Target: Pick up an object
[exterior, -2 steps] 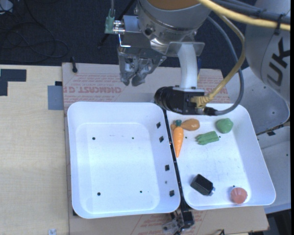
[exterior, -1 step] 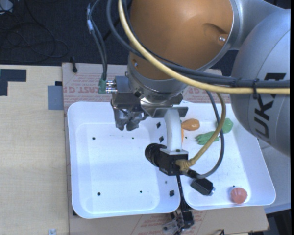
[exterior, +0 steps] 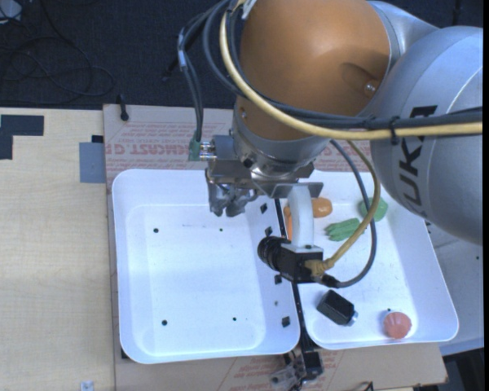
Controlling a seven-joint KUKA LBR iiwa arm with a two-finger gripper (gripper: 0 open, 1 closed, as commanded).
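My gripper hangs under the big orange-banded wrist, over the far right corner of the left bin, close to the divider between the bins. In the right bin lie an orange piece, a green leafy piece, a black block and a pinkish-red ball. The gripper is to the left of all of them and touches none. The arm's body hides part of the orange piece and the far end of the right bin.
A black cable unit with a yellow hose hangs over the divider between the bins. Both bins rest on cardboard on a light wooden bench. The arm's grey link covers the upper right.
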